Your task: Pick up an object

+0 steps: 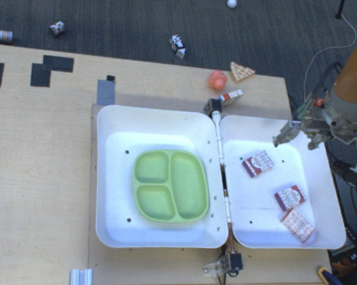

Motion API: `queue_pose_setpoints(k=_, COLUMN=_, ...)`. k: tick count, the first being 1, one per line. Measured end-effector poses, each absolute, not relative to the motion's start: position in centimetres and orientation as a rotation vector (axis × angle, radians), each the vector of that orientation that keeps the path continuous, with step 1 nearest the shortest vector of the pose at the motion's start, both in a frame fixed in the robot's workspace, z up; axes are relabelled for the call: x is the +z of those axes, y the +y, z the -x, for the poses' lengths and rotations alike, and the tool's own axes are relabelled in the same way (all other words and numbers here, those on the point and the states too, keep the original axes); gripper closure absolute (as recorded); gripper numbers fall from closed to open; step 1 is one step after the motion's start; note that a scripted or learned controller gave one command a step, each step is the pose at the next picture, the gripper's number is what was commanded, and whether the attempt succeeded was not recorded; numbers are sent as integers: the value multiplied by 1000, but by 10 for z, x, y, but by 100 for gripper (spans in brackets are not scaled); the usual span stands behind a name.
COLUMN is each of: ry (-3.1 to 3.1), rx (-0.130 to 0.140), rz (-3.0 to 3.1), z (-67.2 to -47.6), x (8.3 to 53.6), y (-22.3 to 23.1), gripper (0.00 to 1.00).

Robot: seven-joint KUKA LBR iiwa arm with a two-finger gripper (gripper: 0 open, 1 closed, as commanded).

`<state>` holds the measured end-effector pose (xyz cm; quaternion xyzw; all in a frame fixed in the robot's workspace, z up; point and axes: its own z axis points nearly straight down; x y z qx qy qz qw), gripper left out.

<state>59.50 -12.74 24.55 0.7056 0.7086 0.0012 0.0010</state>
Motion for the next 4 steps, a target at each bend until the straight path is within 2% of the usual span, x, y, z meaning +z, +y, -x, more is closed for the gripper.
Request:
queue_pose_setpoints(k=1, ry=2223, rx=0, rz=-2220, z=-507, x=173, y=-149, gripper=0)
queue_pose_setpoints(k=2, ry=2210, rx=9, rz=-2210, z=-506, x=89, y=-137, gripper=0)
queue_pose_setpoints(k=3, ry=2200, rx=16, rz=-2203, z=-509, x=103, y=-139, gripper=100)
queue_pose_setpoints(k=4, ry=2201, rx=15, rz=-2202, z=-509, x=102, y=-138, gripper=0)
